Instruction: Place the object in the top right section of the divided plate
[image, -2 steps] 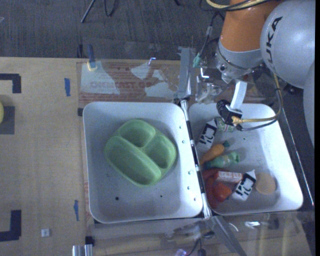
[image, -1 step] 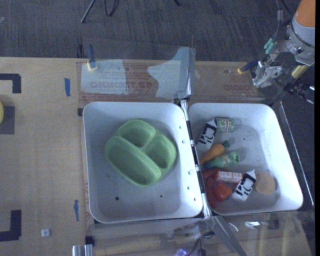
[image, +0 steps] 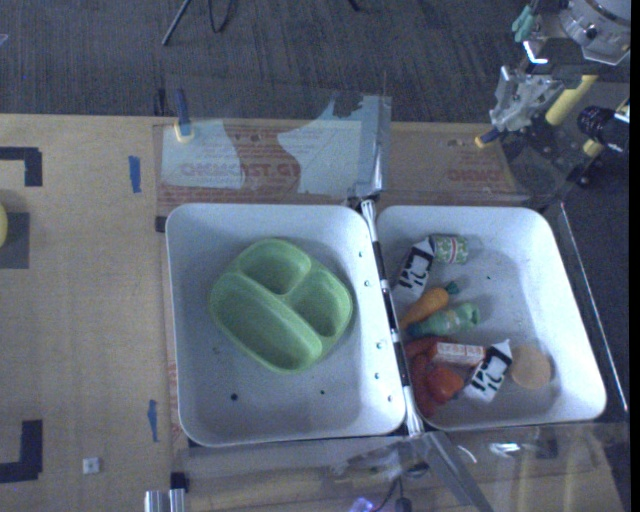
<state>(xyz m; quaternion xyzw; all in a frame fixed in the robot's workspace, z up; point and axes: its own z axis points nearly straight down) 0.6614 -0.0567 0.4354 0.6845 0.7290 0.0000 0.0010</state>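
Note:
A green divided plate (image: 283, 303) lies in the left white bin (image: 200, 400), turned at an angle. It has one long section on its lower left side and two smaller sections on its upper right side; all three hold nothing. The candidate objects lie in the right bin (image: 560, 300): a green can (image: 447, 248), a carrot (image: 428, 303), a green bottle (image: 445, 321) and a tan round piece (image: 531, 368). My gripper (image: 517, 100) hangs high at the top right, beyond the far edge of the right bin and well away from every object.
Also in the right bin are two black-and-white cartons (image: 416, 268) (image: 490, 372), a red-and-white box (image: 460, 352) and a red item (image: 435, 385). A metal divider (image: 385, 320) separates the bins. Cardboard and clear film (image: 280, 160) lie behind the left bin.

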